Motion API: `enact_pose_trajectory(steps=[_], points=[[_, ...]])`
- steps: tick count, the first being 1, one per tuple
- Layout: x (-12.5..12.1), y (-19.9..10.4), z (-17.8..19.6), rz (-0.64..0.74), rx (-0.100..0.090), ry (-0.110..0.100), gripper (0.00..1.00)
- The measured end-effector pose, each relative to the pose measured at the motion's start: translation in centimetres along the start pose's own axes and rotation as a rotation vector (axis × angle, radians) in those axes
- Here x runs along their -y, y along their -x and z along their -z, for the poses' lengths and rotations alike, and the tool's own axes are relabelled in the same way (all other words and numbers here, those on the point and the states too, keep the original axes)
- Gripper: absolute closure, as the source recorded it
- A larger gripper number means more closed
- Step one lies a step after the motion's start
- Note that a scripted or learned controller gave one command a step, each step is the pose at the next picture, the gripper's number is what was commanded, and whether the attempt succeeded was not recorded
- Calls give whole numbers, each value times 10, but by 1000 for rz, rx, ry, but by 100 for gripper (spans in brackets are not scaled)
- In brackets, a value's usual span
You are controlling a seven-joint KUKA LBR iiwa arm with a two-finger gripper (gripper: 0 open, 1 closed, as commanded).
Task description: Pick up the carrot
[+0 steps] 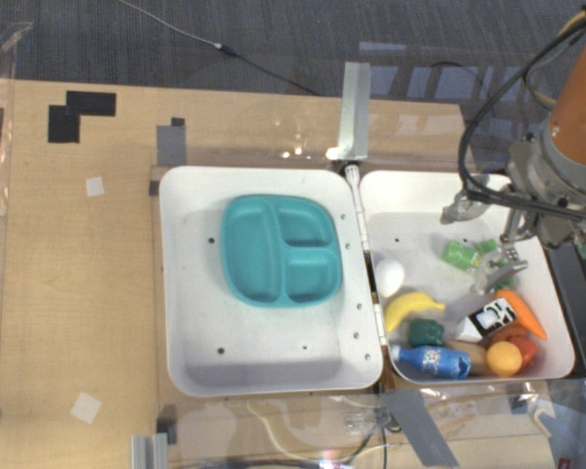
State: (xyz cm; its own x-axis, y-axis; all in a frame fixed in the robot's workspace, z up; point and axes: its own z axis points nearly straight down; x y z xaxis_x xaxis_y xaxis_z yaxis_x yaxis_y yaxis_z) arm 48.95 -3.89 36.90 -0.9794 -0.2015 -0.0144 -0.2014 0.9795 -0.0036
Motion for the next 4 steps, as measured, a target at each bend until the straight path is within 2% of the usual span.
enact_pose_trajectory(steps=[4], points=[[0,0,0,0,0,0,0]])
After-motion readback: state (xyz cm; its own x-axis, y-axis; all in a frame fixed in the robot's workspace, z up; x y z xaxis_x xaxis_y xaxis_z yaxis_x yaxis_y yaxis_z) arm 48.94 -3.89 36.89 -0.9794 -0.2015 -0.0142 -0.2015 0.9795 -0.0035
